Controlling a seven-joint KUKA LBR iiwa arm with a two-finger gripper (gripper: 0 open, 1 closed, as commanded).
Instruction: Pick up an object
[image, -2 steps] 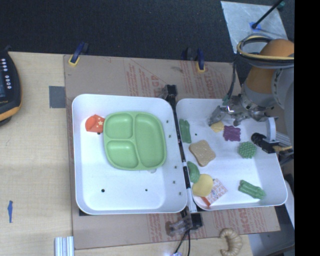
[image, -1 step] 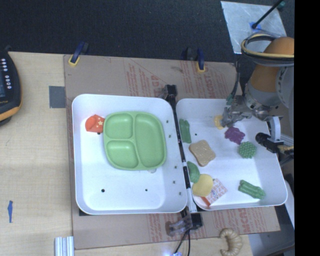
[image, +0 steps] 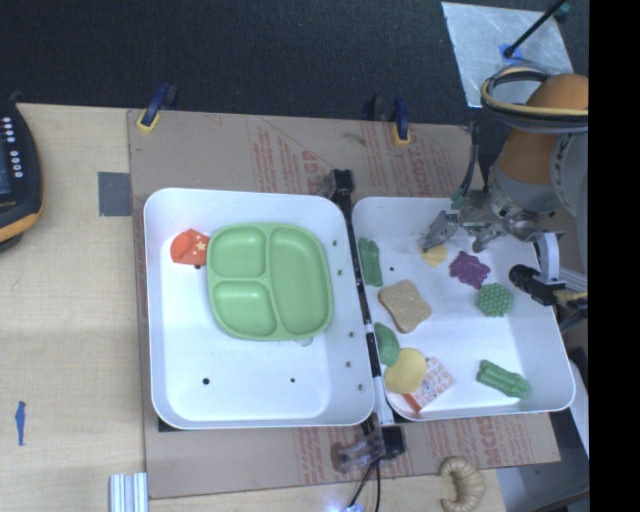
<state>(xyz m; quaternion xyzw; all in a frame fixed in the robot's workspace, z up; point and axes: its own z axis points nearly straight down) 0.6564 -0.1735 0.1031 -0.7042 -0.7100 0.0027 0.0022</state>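
Observation:
My gripper (image: 458, 235) hangs over the far part of the right bin (image: 535, 345), its fingers spread open with nothing between them. A small yellow piece (image: 434, 256) lies just below its left fingertip. A purple piece (image: 468, 269) and a green knobbly ball (image: 494, 299) lie close by on the right. Further forward in the same bin are a tan toast slice (image: 404, 305), a green pod (image: 370, 261), a yellow lemon (image: 405, 371) and a green bumpy piece (image: 502, 378).
The left bin (image: 175, 370) holds a green divided plate (image: 270, 281) and a red piece (image: 188, 247) at its far left. A black clamp (image: 343, 185) sits between the bins at the back. A tan curled object (image: 463, 484) lies on the bench in front.

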